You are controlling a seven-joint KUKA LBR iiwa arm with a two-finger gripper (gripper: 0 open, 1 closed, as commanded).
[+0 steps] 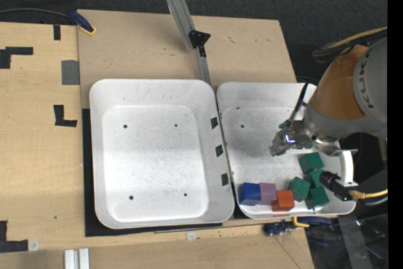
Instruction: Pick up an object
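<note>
The right bin (252, 97) holds a cluster of small blocks along its near edge: a blue block (250, 193), a pale purple block (267, 191), an orange block (284, 200) and several green blocks (310, 162) at the right. My gripper (281, 143) hangs over the bin's right half, just left of the upper green block and above the blue-to-orange row. I see nothing between its fingers, and their spread is too small and blurred to read.
The left bin (151, 151) lies beside the right one, sharing a wall with black clips (218, 150). A slanted metal bar (176, 0) crosses the bench behind the bins. The arm's grey and orange body (343, 94) overhangs the right bin's right rim.
</note>
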